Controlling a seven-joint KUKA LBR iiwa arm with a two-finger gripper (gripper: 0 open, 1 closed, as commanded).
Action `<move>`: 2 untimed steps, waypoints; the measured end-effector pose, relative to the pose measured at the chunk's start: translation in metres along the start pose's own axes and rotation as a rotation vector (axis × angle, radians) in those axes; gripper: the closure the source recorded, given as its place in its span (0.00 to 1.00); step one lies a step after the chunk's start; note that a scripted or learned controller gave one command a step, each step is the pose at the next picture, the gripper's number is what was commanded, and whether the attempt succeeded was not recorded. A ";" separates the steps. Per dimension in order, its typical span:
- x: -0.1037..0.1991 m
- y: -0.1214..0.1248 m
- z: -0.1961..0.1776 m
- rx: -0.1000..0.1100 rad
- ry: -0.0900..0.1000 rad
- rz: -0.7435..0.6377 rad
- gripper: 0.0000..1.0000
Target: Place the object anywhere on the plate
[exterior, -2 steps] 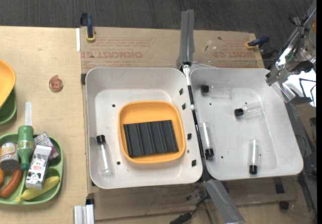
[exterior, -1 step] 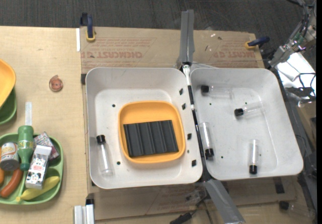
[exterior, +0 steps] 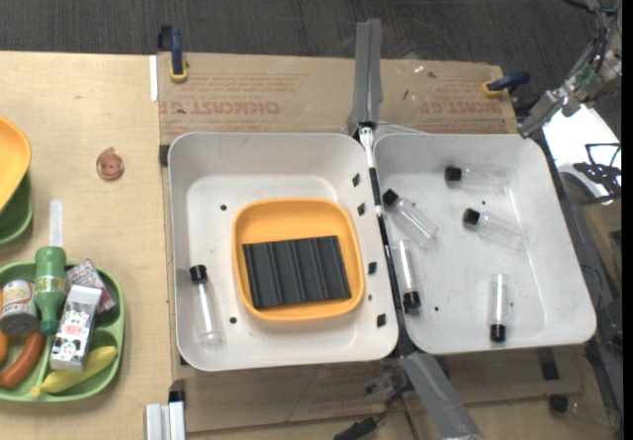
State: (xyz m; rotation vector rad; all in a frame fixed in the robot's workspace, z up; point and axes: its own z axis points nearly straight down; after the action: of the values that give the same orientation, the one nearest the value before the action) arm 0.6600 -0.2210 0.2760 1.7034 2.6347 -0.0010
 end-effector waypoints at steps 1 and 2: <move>0.023 -0.055 -0.084 0.001 0.001 0.045 0.00; 0.040 -0.093 -0.033 0.003 0.003 0.064 0.00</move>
State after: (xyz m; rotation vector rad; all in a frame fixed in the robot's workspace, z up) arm 0.5585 -0.2227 0.3083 1.7900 2.5822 -0.0024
